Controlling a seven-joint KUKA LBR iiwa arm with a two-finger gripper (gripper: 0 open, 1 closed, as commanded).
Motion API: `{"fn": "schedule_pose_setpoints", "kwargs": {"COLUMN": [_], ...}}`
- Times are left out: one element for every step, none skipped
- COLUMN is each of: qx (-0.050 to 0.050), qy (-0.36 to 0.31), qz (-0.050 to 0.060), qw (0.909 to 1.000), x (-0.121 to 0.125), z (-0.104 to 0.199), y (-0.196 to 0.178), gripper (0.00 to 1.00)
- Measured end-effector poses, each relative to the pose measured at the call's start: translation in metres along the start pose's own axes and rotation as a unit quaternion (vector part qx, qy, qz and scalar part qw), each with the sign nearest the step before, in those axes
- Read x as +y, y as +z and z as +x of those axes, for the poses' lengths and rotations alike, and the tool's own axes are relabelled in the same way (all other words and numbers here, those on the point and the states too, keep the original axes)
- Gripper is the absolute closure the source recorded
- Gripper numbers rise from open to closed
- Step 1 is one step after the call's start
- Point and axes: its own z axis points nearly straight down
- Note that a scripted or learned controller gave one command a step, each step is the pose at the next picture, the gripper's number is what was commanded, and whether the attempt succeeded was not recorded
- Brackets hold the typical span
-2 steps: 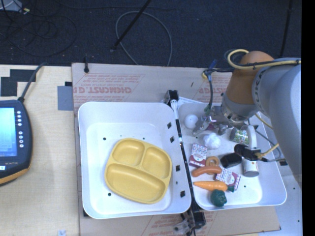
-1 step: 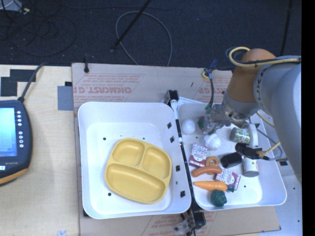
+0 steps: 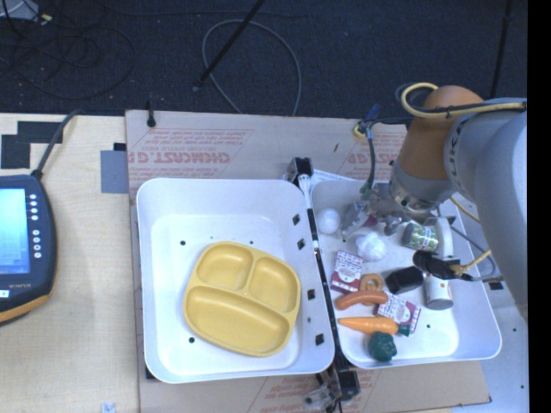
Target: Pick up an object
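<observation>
One white ball beneath claw

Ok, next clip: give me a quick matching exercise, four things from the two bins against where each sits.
Things:
1. yellow plate
2. white ball
3. green vegetable
4. claw

Places:
A. near the front edge of the right bin
B. over the back part of the right bin
C. middle of the left bin
D. right bin, close to the divider, toward the back

Pairs: 1-C, 2-D, 3-A, 4-B
</observation>
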Motion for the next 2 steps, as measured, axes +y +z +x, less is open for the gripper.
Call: {"fn": "schedule_pose_setpoints", "kwargs": {"qx": [0.0,0.0], "qy": [0.001,0.001], "qz": [-0.002,-0.001], "qw": [1.0,1.0], "x": [0.0001,0.0], "z": [0.0176,0.0175], "y": [0.0086,0.0084], "gripper": [0.0,0.0]}}
